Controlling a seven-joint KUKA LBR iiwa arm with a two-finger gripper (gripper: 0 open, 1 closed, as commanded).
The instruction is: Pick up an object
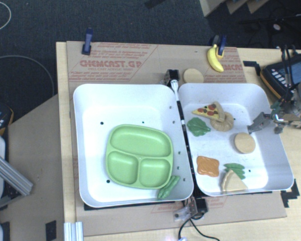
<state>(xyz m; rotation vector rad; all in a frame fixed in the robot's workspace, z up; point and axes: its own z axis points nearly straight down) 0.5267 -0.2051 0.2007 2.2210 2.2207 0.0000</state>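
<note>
The arm (297,115) is cut off at the frame's right edge; behind its jaws, the wrist blurs into clutter.

Tabletop (115,59) bearing two white bins (90,104), banana (214,59) and round cookie (193,76) just behind right bin (271,159)

Only text I can make out is on the cardboard sheet (115,59) under my bins: big reddish letters reading "CHEMCAST G P" or close to it, last bit is iffy. There's a smaller red line printed above it, and more red print near the banana (215,59), both too blurry to read.
</note>
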